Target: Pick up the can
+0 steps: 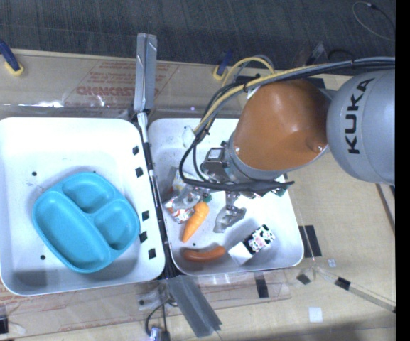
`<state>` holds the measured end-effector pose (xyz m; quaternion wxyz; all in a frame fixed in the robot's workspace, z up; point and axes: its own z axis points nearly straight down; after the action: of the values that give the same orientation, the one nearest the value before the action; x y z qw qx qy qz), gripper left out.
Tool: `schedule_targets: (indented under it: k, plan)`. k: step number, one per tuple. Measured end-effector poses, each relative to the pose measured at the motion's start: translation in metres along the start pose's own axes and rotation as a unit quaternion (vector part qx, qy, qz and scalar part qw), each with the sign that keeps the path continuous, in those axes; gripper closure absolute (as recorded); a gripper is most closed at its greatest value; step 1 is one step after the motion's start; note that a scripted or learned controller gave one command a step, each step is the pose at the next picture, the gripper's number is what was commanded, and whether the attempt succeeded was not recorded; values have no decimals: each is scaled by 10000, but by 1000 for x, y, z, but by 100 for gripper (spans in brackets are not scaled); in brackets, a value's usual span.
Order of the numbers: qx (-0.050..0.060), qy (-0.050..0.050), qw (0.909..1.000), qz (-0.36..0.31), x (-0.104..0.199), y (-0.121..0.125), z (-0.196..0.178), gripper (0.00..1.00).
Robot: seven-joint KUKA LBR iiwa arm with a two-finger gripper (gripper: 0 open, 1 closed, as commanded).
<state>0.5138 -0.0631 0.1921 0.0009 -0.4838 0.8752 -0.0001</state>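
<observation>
Nothing lifted so far: gripper (227, 215) hangs low in the right bin (293, 251), fingers apart and empty, beside the carrot (196, 221); can unclear.

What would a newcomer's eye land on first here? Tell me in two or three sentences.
First, the big grey arm with its orange band, reaching in from the right and hanging over the right bin. Next, the blue divided tray, lying alone in the left bin. Then the small clutter under the arm: an orange carrot, a sausage at the near edge, and a black-and-white carton.
</observation>
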Motion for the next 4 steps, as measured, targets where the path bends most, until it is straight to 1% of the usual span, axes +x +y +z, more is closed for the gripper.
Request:
schedule_targets:
  k: [1,2,3,4]
  plan:
    - [-19,8,9803,-1973,81,-7,53,0]
    - [-3,9,9662,-2578,65,2,-170,0]
    - [-26,2,9387,-3447,15,34,-39,0]
    - [-27,3,9390,-3440,16,34,-39,0]
